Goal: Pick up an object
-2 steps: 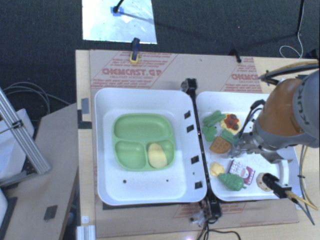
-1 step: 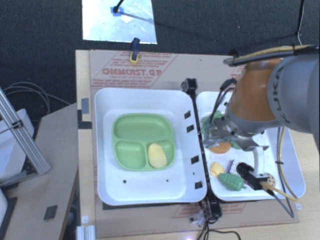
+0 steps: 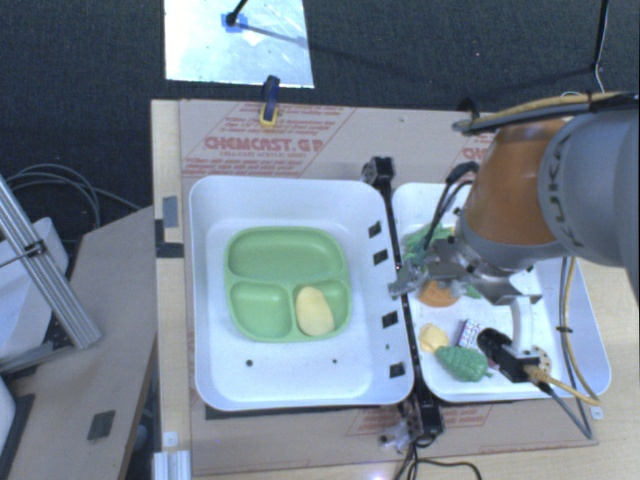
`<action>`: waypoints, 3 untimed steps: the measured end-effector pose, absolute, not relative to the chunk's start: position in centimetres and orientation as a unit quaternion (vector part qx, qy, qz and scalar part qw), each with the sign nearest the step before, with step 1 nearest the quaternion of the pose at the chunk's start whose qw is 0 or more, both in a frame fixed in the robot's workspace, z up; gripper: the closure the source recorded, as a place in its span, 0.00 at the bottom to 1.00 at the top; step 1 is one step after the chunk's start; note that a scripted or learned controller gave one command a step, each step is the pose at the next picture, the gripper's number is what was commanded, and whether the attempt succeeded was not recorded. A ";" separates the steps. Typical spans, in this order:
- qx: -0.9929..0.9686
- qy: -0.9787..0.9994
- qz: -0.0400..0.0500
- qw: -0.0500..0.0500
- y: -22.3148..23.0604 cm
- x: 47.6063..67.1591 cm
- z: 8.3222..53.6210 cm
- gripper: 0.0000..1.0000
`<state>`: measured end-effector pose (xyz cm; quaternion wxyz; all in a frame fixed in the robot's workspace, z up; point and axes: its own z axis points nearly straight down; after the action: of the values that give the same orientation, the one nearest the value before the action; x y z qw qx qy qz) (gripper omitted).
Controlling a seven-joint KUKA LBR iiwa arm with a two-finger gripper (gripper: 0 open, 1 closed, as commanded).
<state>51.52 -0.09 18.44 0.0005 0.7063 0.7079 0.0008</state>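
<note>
Several small objects lie in the right bin (image 3: pixel 590 368): an orange piece (image 3: pixel 437 293) under the wrist, a yellow bit (image 3: pixel 433 338) and a knobbly green toy (image 3: pixel 462 362) nearer the front. The arm's bulk hides the claw, so its state I cannot tell. A yellow lump (image 3: pixel 315 311) sits in the green tray (image 3: pixel 285 253) in the left bin (image 3: pixel 215 268).

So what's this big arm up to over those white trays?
The grey and orange arm is reaching in over the right bin, which holds a few small things: an orange piece under the wrist, a small yellow piece and a knobbly green toy. It is meant to pick one up, but nothing can be seen lifted. The left bin holds a green divided plate with a yellow object in one compartment.
</note>
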 end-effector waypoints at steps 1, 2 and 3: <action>0.710 0.704 0.001 0.005 -10.4 51.2 25.1 0.00; 0.707 0.707 0.000 0.000 -11.3 50.4 21.6 0.00; 0.709 0.705 -0.001 0.000 -18.0 48.5 17.6 0.00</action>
<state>48.48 -18.03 17.64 0.0001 0.7091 0.7051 -0.0013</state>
